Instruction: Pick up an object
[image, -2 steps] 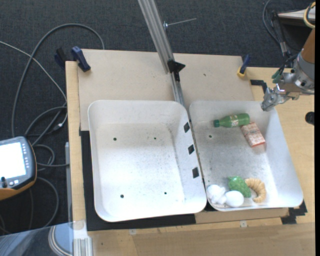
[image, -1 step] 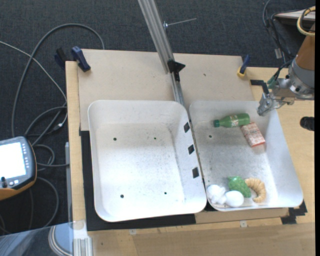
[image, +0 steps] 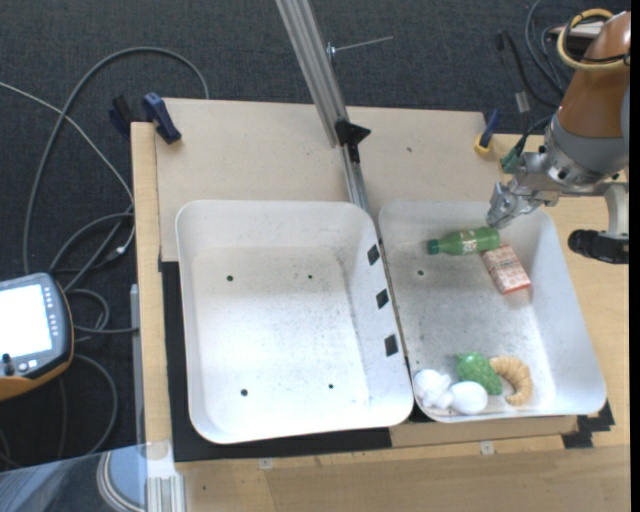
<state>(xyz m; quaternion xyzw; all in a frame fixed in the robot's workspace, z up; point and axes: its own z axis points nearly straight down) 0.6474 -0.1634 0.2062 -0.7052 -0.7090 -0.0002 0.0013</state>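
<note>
At twelve o'clock in the right bin (image: 575, 340), green bottle (image: 465, 242) lying on its side, long axis three-to-nine, just beside gripper (image: 502, 212) at its eight o'clock; finger spread cannot be told.

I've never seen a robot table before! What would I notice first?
Probably the grey and orange arm at the top right, its pincer just above a green bottle in the right bin. Next, the toy food cluster in that bin's near corner.
</note>
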